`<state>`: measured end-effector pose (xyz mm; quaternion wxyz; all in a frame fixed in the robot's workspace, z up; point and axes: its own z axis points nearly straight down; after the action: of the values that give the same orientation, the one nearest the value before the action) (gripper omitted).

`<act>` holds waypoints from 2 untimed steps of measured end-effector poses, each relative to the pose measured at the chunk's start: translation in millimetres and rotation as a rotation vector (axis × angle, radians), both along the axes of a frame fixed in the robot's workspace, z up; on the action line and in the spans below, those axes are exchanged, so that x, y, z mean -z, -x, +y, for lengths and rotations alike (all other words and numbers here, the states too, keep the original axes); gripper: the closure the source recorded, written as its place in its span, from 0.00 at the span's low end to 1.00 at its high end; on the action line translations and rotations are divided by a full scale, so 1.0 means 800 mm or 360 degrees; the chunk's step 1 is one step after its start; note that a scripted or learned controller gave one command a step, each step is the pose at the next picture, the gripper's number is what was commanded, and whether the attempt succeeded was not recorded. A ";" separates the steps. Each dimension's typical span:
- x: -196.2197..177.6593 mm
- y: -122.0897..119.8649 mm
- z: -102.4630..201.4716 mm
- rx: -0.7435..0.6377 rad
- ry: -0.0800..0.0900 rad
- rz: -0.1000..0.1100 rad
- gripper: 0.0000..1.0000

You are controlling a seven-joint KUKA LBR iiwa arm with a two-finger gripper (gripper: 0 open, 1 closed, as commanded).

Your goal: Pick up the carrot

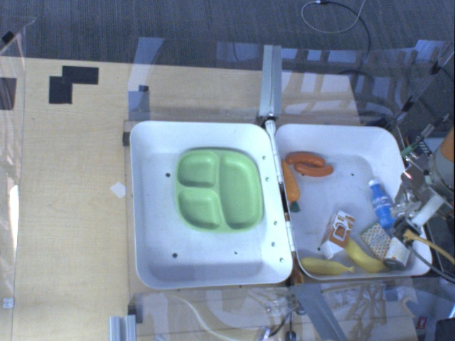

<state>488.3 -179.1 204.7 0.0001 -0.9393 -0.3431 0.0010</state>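
The tool (419,215) sat at the right bin's (355,135) right edge; I couldn't tell its opening or hold. The slim orange carrot (290,185) lay along the left wall, so approach lengthwise, clear of the wall.

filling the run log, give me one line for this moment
target: orange carrot at right white bin left wall | pincer at right rim, away from carrot | grasp: not yet

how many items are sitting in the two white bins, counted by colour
Green: 1, the green three-compartment plastic plate
Orange: 1, the long orange carrot
Red-orange: 2, the sausages
Yellow: 2, the bananas
Blue: 1, the small blue bottle
White and brown: 1, the small carton
Speckled grey: 1, the sponge-like block
Total: 9
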 end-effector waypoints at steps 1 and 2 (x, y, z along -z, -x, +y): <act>0.047 -0.002 0.076 -0.0434 -0.0003 0.0001 1.00; 0.029 -0.056 0.171 -0.0862 -0.0002 0.0001 1.00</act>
<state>532.9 -42.2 181.5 0.0005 -0.8133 -0.5818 0.0009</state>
